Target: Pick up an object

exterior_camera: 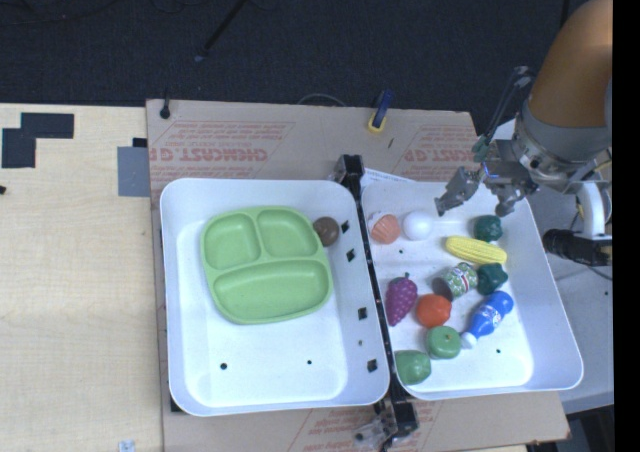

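The right bin [540,340] holds several small toys: a white ball [417,226], a peach shell-shaped piece [386,229], a yellow corn cob [475,250], a dark green lump [488,229], purple grapes [400,297], a red-orange tomato [433,310] and a blue bottle [490,314]. My gripper [478,200] hangs over the far end of this bin, just beyond the white ball and the dark green lump. Its two fingers are spread open, and nothing sits between them.
The left bin [260,370] carries a green divided plate [267,263] and a brown ball [326,230] by its right wall. More green toys [444,342] lie at the near end of the right bin. A black divider [365,270] runs between the bins.
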### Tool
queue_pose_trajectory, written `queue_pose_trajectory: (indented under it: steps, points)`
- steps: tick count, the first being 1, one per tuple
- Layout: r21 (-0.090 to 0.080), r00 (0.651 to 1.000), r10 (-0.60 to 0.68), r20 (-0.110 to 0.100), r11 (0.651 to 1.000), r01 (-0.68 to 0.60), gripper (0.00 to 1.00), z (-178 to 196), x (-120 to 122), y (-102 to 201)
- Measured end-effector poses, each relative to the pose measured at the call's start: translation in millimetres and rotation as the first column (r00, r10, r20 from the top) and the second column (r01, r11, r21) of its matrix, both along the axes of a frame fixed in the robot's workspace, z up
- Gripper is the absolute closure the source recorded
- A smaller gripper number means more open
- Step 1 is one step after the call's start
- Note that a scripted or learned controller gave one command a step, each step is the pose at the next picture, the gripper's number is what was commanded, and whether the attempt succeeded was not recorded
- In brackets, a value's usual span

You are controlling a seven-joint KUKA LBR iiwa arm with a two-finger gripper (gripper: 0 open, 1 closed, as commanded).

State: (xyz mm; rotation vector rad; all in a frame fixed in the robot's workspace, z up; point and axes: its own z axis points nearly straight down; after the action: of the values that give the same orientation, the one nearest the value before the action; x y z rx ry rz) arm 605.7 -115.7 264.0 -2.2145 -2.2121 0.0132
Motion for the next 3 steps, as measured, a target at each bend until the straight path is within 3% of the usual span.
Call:
queue_pose_trajectory:
  steps: [1,3]
  points:
    - [-0.002,1.0,0.002,0.013,1.0,-0.002,0.0,7,2,0]
    - [0.0,1.0,0.001,0.006,1.0,-0.001,0.0,-99,-19,8]
